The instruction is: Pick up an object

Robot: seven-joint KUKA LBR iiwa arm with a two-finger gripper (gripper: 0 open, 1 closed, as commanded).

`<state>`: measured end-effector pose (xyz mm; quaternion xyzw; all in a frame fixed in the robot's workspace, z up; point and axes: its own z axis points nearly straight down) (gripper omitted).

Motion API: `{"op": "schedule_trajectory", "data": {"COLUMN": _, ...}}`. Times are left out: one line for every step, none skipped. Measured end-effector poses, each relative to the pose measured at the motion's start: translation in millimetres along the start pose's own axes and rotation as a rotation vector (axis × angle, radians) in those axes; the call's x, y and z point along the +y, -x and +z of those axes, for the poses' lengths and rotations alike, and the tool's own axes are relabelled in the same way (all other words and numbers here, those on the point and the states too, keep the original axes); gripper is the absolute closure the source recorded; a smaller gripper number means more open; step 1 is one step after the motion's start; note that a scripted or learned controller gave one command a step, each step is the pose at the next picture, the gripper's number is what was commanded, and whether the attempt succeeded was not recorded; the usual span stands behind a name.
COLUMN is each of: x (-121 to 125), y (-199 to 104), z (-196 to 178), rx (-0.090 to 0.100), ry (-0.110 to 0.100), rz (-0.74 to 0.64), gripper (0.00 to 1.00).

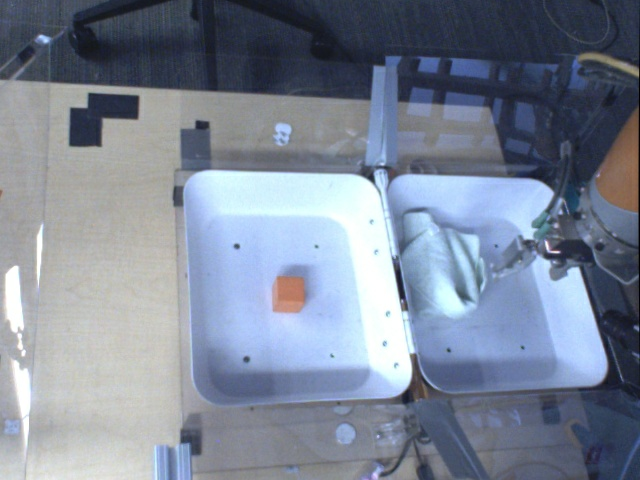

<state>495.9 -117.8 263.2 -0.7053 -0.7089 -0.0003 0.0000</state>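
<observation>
The fingers (503, 259) sit low over the right bin (560, 353), reaching in from the right and pointing toward the left. Their tips lie just beside the right edge of a crumpled white cloth (440, 266), close enough that they may be touching it, though the view is too blurred to say. Whether they are spread or closed, I cannot tell; nothing can be seen clamped between them.

The white cloth lies bunched in the left half of the right bin, near the wall that the two bins share, with a rolled part at its upper end and looser folds toward the fingers.

Behind the fingers, the grey wrist (578, 238) extends to the right, with a thin cable running up from it, and the orange band (620, 173) of the arm shows at the right edge of the view.

In the left bin (215, 368), a small orange cube (289, 293) rests on the floor near the middle, well apart from the fingers and from the cloth. It sits flat, alone in that bin.

Both bins stand side by side on the light wooden bench (100, 268). On the bench to the upper left lies a black L-shaped mark (100, 117). Beyond the bench, on the dark floor, stand the legs of a chair base (205, 3).
</observation>
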Motion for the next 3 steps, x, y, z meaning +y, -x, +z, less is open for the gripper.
{"op": "schedule_trajectory", "data": {"x": 21.0, "y": 19.6, "z": 144.1, "rx": 0.0, "ry": -0.001, "rz": 0.11, "gripper": 0.0}}
{"op": "schedule_trajectory", "data": {"x": 22.5, "y": 18.9, "z": 133.4, "rx": 0.001, "ry": 0.002, "rz": 0.108, "gripper": 1.0}}
{"op": "schedule_trajectory", "data": {"x": 105.8, "y": -21.0, "z": 49.2, "rx": -0.001, "ry": 0.002, "rz": 0.331, "gripper": 1.0}}
